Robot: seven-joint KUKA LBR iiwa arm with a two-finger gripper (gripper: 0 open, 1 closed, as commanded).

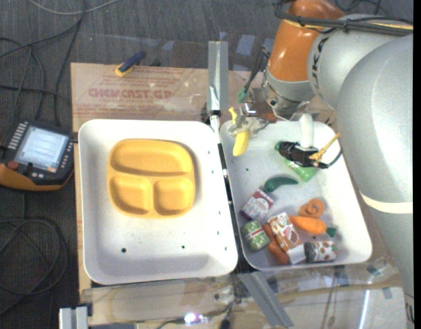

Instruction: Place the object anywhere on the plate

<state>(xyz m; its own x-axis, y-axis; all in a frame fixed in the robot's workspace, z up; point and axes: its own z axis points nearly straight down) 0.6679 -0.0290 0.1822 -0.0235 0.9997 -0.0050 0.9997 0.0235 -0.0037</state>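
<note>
2 white bins sit side by side on the surface. From the camera view, the end effector (243, 118) hangs at the upper centre of the frame, over the right bin (347, 184), clamped on a yellow banana (240, 142) that dangles below it. The yellow plate (153, 177) lies centre-left in the left bin (94, 252). Carry the banana well above the divider, then lower it squarely over a compartment before releasing.

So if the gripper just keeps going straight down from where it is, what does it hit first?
Most likely the yellow banana hanging at the gripper, then the floor of the right bin near its upper left corner. Depth is hard to judge here.
</note>
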